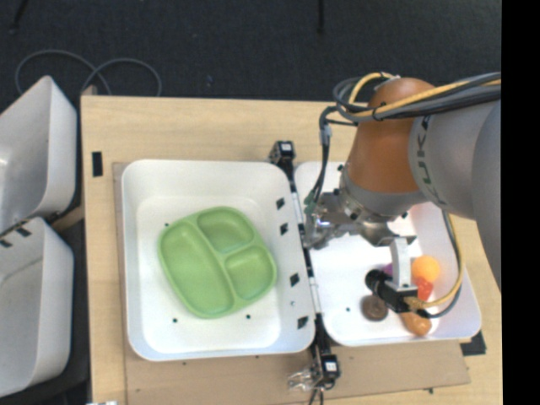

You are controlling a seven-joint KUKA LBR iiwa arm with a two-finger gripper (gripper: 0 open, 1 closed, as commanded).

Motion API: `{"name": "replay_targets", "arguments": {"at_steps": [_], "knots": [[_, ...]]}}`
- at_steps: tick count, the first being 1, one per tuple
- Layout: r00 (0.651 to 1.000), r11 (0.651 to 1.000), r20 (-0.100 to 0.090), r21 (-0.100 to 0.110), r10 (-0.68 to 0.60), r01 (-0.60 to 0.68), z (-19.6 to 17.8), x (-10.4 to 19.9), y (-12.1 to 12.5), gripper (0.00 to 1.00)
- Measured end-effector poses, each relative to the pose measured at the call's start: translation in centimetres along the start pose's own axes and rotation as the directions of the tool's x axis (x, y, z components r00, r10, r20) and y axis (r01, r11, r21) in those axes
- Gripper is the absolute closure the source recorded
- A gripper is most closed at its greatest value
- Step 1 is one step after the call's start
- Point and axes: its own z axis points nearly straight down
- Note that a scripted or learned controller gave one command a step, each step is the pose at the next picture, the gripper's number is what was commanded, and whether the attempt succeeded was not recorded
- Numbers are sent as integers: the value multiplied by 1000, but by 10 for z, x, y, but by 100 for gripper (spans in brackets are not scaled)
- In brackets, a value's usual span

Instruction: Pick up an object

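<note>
The gripper [319, 226] hangs just right of the green plate [218, 261]; clenched or loose, I can't tell. Farther right of the plate lie an orange ball [427, 268] and a brown disc [375, 310].

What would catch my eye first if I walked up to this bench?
The big green divided plate in the left white bin stands out most. Next comes the robot arm, grey with a broad orange band, reaching in from the right and hanging over the right bin. Near that bin's lower right corner lie a few small things, among them an orange ball and a brown round piece.
</note>
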Motion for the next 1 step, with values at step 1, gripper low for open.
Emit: {"name": "replay_targets", "arguments": {"at_steps": [1], "knots": [[1000,1000,0,-2,-1,1,-11,40,-11,100]]}}
